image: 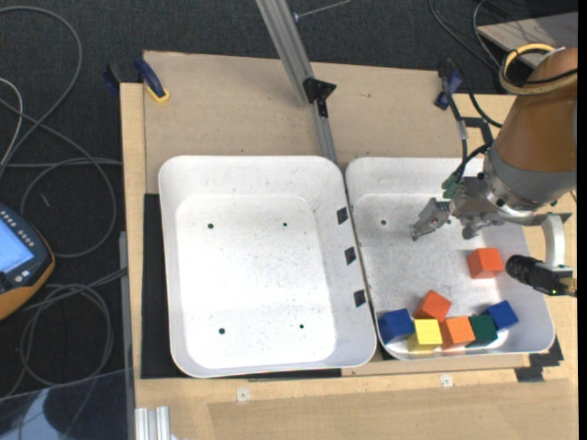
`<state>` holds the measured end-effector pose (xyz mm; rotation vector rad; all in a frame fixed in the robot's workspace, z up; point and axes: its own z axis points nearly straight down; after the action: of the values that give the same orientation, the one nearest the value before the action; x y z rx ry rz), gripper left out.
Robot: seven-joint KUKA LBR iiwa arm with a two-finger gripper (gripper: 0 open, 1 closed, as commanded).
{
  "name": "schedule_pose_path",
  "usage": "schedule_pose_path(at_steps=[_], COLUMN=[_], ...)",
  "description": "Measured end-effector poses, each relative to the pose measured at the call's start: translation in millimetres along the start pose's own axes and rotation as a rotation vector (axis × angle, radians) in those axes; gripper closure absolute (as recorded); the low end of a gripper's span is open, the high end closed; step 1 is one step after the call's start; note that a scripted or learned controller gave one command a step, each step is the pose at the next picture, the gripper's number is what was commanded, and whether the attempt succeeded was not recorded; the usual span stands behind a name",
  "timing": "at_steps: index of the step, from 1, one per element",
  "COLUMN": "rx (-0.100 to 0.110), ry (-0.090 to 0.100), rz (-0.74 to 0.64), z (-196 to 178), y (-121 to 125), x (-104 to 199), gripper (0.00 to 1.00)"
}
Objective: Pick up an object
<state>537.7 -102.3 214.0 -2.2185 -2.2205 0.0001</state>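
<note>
The tool (447,220) hangs over the upper middle of the right bin (367,273), fingers spread apart with nothing between them. An orange block (484,262) lies alone near the right wall; the other blocks (444,324) crowd the front edge. The left bin (183,337) offers open floor on the counter (229,108). No writing is legible.

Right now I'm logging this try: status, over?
Gripper over right bin, nothing between fingers. Orange block lies alone; other blocks clustered at near edge. Path clear.
</note>
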Motion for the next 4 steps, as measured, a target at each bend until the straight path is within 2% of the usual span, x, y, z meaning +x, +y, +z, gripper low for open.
schedule_pose_path(at_steps=[1,2,3,4], rx=[-0.001,0.007,0.007,-0.003], ry=[0.0,0.001,0.001,0.0], rz=[0.001,0.001,0.001,0.001], z=[0,63,116,102], y=[0,3,1,4], x=[0,1,2,2], gripper=[0.0,0.0,0.0,1.0])
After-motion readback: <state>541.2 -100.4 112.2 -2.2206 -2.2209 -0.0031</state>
